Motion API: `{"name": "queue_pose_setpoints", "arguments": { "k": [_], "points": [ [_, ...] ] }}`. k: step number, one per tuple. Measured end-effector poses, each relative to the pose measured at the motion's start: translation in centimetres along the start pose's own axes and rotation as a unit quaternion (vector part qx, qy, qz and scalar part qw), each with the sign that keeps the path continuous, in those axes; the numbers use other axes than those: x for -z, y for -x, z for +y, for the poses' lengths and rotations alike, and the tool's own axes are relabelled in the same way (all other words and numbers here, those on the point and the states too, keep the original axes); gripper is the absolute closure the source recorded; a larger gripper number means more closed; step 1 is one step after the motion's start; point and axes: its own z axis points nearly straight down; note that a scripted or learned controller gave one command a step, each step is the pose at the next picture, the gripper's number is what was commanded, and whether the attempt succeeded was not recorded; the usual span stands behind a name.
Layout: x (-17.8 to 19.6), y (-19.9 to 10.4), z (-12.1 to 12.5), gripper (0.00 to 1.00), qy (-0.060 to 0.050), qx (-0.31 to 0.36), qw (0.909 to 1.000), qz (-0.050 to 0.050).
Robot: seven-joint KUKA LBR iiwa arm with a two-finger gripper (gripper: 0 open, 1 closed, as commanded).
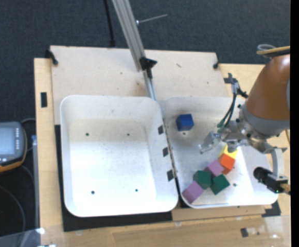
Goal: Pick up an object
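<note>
two white bins on wooden bench, dark carpet.

The big grey robot arm with an orange band comes in from the right side and bends down low. Its small metal two-finger gripper sits at the end, pointing to the left and a bit down.
</note>
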Motion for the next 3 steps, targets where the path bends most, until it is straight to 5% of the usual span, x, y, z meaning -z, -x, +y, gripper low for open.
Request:
{"name": "queue_pose_setpoints", "arguments": {
  "k": [1,2,3],
  "points": [
    [1.1,0.2,0.1,1.00,0.003,-0.001,1.0000,-0.001],
    [-1.3,-3.4,0.4,1.00,-0.003,0.006,1.0000,0.001],
    [15.3,-0.9,0.5,1.00,0.003,0.005,1.0000,-0.001]
  ]
}}
